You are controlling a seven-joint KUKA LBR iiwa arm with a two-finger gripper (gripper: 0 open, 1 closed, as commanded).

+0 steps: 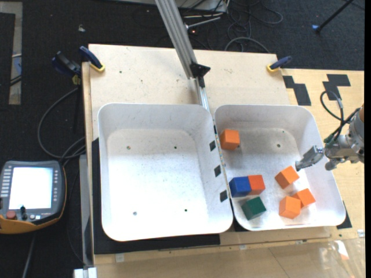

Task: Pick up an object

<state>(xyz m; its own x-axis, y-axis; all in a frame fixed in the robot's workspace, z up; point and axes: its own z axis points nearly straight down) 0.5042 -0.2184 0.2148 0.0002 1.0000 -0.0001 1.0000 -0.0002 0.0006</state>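
Start nearest you, at the right bin's (324, 132) front wall. A green cube (253, 207) sits at about 7 o'clock in the bin. Two orange cubes are at 5 o'clock – one low (290, 207), one just behind it (306, 197), close enough that they may be touching.

One row back, a blue cube (239, 186) and a red-orange cube (256, 183) sit pressed side by side at 8 o'clock. Another orange cube (286, 176) lies alone near centre-right. Furthest off, a lone orange cube (230, 139) stands at 10 o'clock by the divider. The left bin (116, 155) is alongside.

Now your gripper (313, 157): it reaches in at 3 o'clock, over the bin's right rim, with the centre-right orange cube just beside it at its 7 o'clock. Whether it is spread or closed, you cannot tell from here – and nothing shows in its grasp.

So I'd judge the pick not yet made: every cube rests on the floor, and the descent, closing and lift are left.
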